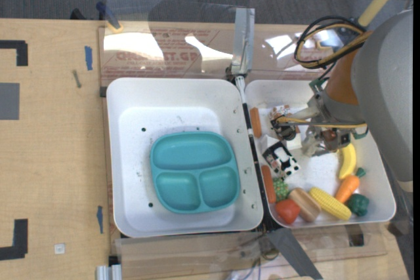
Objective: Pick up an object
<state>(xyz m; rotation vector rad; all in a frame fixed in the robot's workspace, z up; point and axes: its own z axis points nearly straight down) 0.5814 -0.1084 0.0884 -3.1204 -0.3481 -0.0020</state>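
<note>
**Desk:** What's on the left of the bench?

**Arm:** 2 white bins side by side. The left bin (125, 141) carries 1 teal divided plate (195, 170) with 3 compartments.

**Desk:** And the right one?

**Arm:** The right bin (387, 206) holds the toys: 1 black-and-white cow (281, 159), 1 tomato (287, 210), 1 hot dog (304, 202), 1 corn cob (329, 202), 1 banana (348, 160), 1 carrot (348, 188), 1 broccoli (358, 204).

**Desk:** Your pose?

**Arm:** I reach in from the right, orange band up, my gripper (308, 134) low over the right bin's middle. The cow lies just left of and below my fingertips; the banana sits to their right. Whether my fingers are spread or clenched, I cannot tell.
</note>
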